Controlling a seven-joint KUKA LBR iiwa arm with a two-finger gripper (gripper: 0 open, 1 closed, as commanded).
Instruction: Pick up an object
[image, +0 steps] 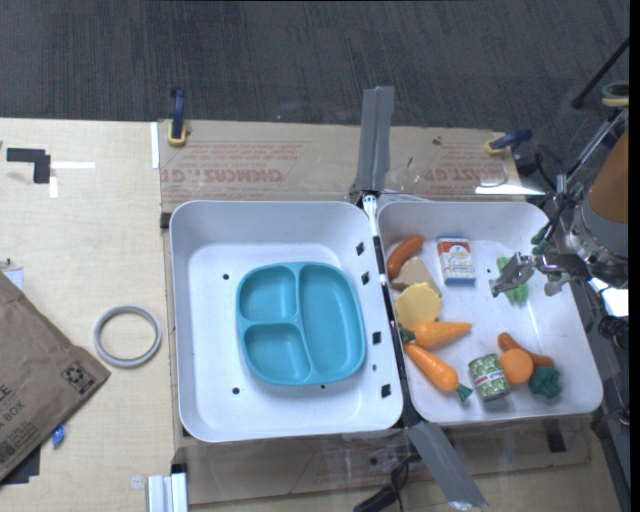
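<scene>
Fingers of the grey gripper hang low over the right white bin, near its far right side; whether they are spread or pressed together I cannot tell.

Something small and green sits right at the tips, though I can't say it is gripped. Below lie two orange plastic carrots, a small green-labelled can, a yellow wedge and a little red-and-white carton. The teal divided plate rests alone in the left white bin. A clean pick, I'd judge, means dropping straight onto one separate piece, clear of the wall.
</scene>
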